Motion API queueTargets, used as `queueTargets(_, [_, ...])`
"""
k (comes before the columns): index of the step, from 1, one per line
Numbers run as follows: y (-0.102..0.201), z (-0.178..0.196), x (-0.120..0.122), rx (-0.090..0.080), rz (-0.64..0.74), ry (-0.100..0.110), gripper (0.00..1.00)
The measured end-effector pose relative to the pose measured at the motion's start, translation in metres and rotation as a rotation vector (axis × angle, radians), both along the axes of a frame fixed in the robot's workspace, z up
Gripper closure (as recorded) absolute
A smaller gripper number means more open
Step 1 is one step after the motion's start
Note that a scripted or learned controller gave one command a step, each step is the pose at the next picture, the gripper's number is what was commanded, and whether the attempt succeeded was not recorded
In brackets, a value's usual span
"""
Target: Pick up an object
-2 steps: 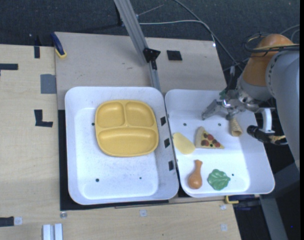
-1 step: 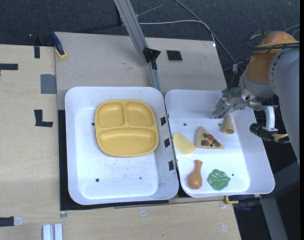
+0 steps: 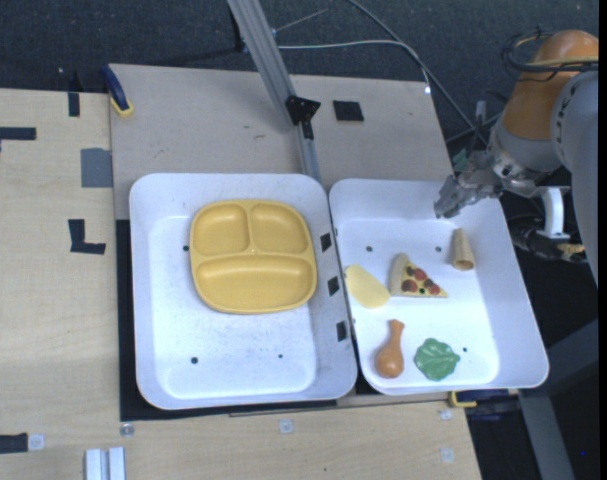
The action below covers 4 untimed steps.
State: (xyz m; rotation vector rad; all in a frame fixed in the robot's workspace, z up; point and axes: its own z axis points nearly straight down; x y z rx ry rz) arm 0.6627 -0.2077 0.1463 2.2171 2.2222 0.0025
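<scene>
the pincer (image 3: 451, 205), whose spread i cannot tell, hangs over the right bin (image 3: 518, 313) just above the little bread roll (image 3: 462, 249), and may knock that roll aside against the bin's wall.

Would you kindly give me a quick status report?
Gripper above right bin, far corner, holding nothing seen. Nearest: brown cone, untouched. Nothing in the way.
</scene>
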Motion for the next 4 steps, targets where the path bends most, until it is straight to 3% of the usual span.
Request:
queueTargets(1, [0.001,0.053,0.001,0.000,-0.001,0.000,1.00])
queueTargets(4, [0.149,0.051,-0.050,0.002,0.003,0.006,1.00])
